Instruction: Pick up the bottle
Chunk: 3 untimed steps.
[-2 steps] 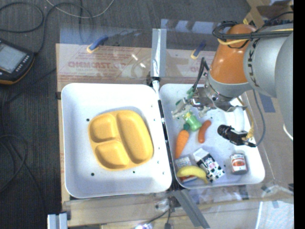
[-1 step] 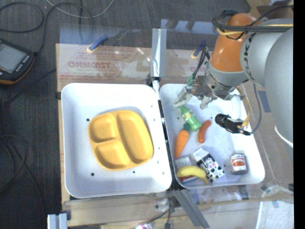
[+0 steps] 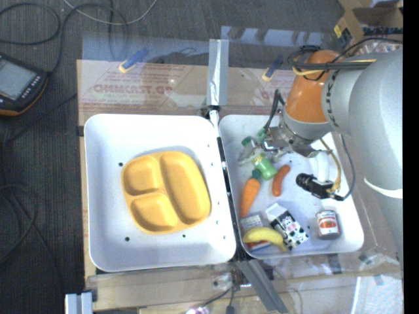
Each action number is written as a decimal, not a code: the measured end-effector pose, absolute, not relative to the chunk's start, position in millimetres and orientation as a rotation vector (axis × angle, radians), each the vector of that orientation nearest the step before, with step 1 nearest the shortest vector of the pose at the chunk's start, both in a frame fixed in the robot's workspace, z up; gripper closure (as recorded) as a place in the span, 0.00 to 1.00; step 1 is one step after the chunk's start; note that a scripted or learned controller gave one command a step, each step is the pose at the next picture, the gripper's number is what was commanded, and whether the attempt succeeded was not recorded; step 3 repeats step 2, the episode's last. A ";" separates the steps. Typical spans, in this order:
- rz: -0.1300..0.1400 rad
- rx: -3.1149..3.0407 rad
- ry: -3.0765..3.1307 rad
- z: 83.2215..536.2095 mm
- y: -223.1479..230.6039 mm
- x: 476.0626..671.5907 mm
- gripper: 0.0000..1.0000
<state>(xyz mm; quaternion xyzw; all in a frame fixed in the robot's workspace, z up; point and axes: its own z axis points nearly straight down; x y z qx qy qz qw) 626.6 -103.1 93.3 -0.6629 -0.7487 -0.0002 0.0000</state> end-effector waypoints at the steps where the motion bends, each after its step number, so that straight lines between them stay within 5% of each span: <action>1: -0.003 -2.084 -2.352 103.2 -103.1 627.2 1.00; 2: 0.002 -1.993 -2.431 289.4 -114.6 639.1 1.00; 3: 0.002 -1.993 -2.431 289.4 -114.6 639.1 1.00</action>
